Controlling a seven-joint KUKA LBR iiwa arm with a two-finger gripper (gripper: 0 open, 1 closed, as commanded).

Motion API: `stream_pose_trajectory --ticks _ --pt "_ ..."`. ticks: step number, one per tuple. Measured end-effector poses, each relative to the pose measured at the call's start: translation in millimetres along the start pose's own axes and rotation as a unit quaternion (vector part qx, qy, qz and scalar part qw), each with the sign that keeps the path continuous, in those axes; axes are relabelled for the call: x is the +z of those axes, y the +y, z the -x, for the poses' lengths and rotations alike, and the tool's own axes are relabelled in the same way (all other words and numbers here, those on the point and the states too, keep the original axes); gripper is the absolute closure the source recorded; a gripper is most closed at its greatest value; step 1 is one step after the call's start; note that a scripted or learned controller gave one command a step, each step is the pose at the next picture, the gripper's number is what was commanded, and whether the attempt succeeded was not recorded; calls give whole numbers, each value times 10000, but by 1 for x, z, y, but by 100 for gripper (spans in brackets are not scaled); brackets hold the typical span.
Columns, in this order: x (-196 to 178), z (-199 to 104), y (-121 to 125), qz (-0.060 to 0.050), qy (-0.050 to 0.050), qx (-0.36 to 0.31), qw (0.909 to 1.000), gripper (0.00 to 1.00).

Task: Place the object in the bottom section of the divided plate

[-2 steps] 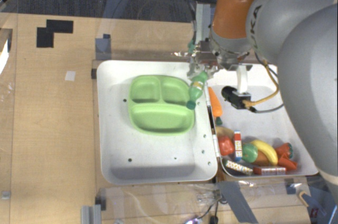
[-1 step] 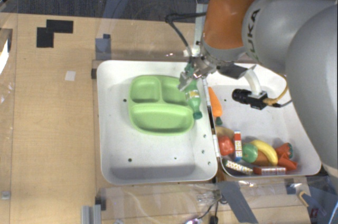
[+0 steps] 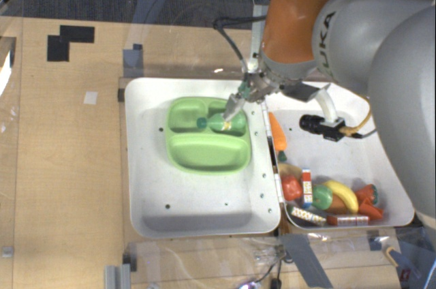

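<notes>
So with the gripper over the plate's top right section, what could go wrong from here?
The gripper sits above an upper compartment of the green divided plate, so a release here would likely miss the bottom section. The small green object at its tips looks barely held; it may slip. The fingers are also close to the plate's divider ridge and could nudge the plate.

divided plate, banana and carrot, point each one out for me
divided plate (image 3: 204,153), camera view, floor of its large bottom section
banana (image 3: 343,195), camera view, middle of its yellow curve
carrot (image 3: 276,133), camera view, middle of its orange body
</notes>
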State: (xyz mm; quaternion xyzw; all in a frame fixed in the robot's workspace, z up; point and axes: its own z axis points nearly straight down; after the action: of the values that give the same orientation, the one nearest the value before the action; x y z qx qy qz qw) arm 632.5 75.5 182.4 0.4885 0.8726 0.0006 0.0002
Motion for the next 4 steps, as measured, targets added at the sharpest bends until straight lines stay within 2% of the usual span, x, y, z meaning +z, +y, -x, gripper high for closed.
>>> stream_pose_trajectory --ticks 1,2,3,4 --pt "7 -14 48 5 -1 -1341 9910 0" --pt "-15 -48 67 14 -8 -1789 9839 0" --pt "-24 -47 69 35 -9 -1780 9840 100" --pt "-6 -43 -13 13 -1 -5874 8093 100"
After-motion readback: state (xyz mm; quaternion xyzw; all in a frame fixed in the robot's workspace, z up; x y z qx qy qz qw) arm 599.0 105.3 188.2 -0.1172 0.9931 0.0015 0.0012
